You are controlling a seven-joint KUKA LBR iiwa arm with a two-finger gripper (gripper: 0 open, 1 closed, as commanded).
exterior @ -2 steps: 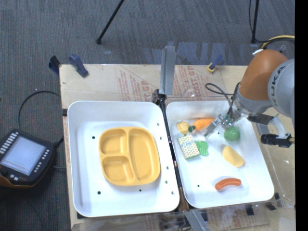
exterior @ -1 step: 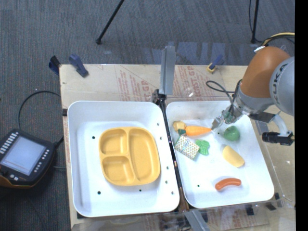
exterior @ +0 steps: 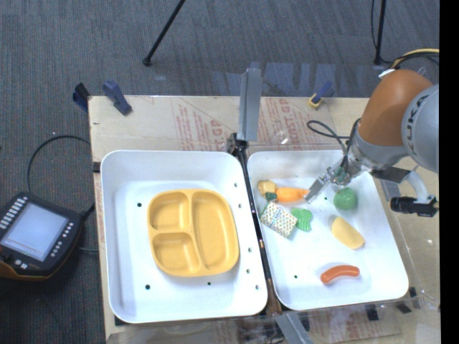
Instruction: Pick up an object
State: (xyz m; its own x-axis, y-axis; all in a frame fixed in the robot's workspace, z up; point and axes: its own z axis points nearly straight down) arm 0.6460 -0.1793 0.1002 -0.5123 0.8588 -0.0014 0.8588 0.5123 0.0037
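The right bin holds several toy foods. An orange carrot lies near its upper left, with a small yellow piece at its left end. Below them sit a patterned white packet and a green piece. A green ball, a yellow wedge and a red sausage lie further right and down. My gripper reaches down from the right, its fingertips just at the carrot's right end. Nothing shows between the fingers.
The left bin holds a yellow three-compartment tray. A grey upright post stands behind the seam between the bins. A handheld pendant lies on the floor at the left.
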